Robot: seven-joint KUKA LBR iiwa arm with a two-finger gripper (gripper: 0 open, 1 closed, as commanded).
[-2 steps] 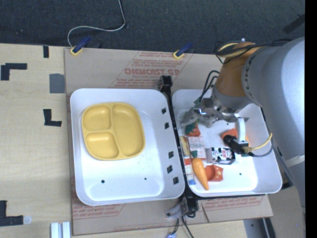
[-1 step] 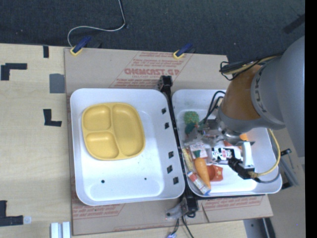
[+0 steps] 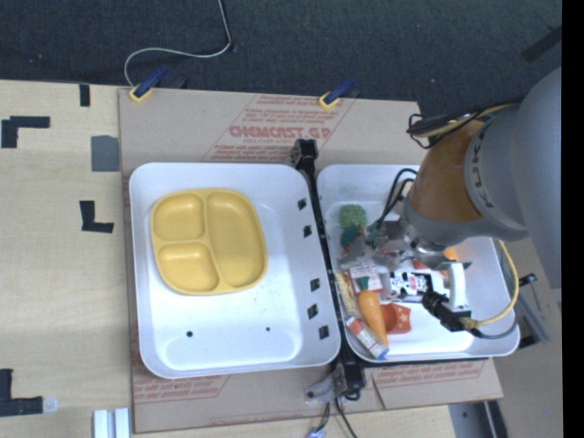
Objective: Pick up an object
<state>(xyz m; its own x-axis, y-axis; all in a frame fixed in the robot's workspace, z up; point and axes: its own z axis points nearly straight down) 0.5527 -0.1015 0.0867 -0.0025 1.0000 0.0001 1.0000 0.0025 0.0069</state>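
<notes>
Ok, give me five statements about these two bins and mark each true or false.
1. The yellow plate lies in the bin at the view's left. True.
2. The plate has two compartments. False: it has three.
3. The orange carrot lies in the bin at the view's right. True.
4. The arm reaches over the bin holding the plate. False: it is over the other bin, with the carrot.
5. The green object sits beside the plate. False: it lies in the carrot's bin.

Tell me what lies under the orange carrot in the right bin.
The carrot seems to rest across other items: a red packet pokes out beside it, and a tube near its tip. What is directly beneath the carrot is covered.
</notes>
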